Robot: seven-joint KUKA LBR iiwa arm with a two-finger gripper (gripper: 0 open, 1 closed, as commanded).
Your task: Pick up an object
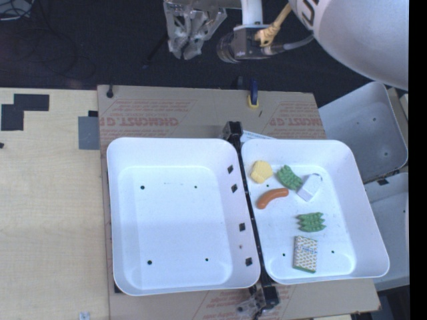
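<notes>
I see six small toys clustered in the right white plastic bin (360,199), the orange sausage-shaped piece (272,197) the most exposed pick. My metal claw (192,29) hangs high behind the bench, grasping nothing; whether it's released I can't tell.

A robotics lab or test bench, by every sign: two shallow white bins (175,155) clipped side by side on a printed cardboard sheet (200,115) over a pale wooden bench (47,205). Loose black cables (30,12) beyond the bench's far edge, against a dark floor. Small toy foods (288,177) in the right bin, near its far edge. Grey robot arm (363,25) above the far right corner.
</notes>
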